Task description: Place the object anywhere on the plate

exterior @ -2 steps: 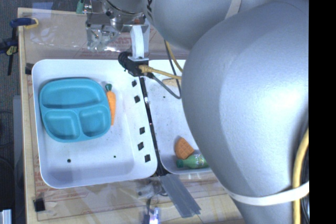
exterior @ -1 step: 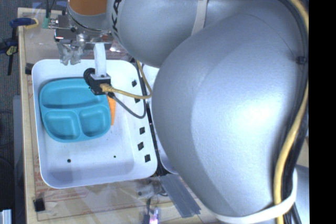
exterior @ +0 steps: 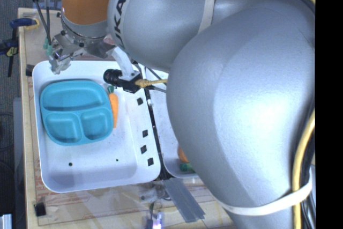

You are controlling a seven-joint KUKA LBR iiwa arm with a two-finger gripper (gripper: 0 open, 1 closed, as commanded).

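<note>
Over the left bin's (exterior: 86, 177) far-left corner my gripper (exterior: 58, 63) hangs, finger state unclear, while a carrot (exterior: 113, 107) touches the blue plate's (exterior: 72, 110) right edge.

The plate (exterior: 72, 111) lies in the left bin (exterior: 91, 169), toward its far left corner. The carrot (exterior: 113, 107) rests just beside the plate's right rim. The arm (exterior: 225, 88) covers most of the right bin (exterior: 174, 166).

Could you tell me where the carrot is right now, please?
The carrot lies in the left bin, against the right edge of the blue plate, not on it.
</note>
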